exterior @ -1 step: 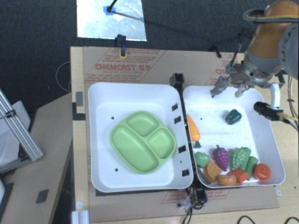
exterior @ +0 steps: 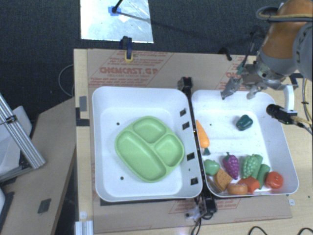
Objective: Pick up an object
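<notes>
My gripper [exterior: 239,91] hangs over the far edge of the right bin [exterior: 283,146], its two fingers spread apart with nothing between them. A dark green toy pepper [exterior: 244,122] lies alone a little in front of it. Against the bin's left wall rests an orange carrot [exterior: 202,135]. Along the near edge lie a green vegetable [exterior: 211,167], purple grapes [exterior: 231,164], a light green bumpy piece [exterior: 251,165], a red tomato [exterior: 274,179] and several orange and red pieces [exterior: 238,186].
The left bin [exterior: 105,111] bears a light green divided plate [exterior: 149,148]. Black clips [exterior: 186,84] join the two bins at the middle. The bins stand on a cardboard sheet [exterior: 142,67]. An aluminium frame [exterior: 17,136] stands at the far left.
</notes>
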Tool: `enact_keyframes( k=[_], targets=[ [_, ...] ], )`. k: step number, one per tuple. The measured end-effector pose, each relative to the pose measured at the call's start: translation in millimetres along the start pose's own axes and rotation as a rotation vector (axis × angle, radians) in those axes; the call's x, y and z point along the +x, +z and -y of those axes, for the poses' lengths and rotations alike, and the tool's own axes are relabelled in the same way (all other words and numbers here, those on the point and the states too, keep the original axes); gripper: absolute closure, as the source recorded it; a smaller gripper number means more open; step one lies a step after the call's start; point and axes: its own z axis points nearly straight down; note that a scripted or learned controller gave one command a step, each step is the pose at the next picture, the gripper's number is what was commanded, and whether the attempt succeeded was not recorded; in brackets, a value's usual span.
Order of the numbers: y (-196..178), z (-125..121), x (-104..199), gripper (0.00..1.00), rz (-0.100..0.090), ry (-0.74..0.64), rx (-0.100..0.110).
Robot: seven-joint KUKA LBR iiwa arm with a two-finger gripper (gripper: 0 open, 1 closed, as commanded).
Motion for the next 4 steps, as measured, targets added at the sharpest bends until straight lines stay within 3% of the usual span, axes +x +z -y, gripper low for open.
enact_keyframes(
  k=[2, 3, 4],
  targets=[
    [115.1, -8.1, 7.7, 0.0, 0.0, -0.003, 0.004],
    [136.7, -8.5, 8.4, 0.0, 0.0, -0.003, 0.002],
    [123.9, -10.2, 8.5, 1.0, 0.0, -0.005, -0.003]
  ],
)
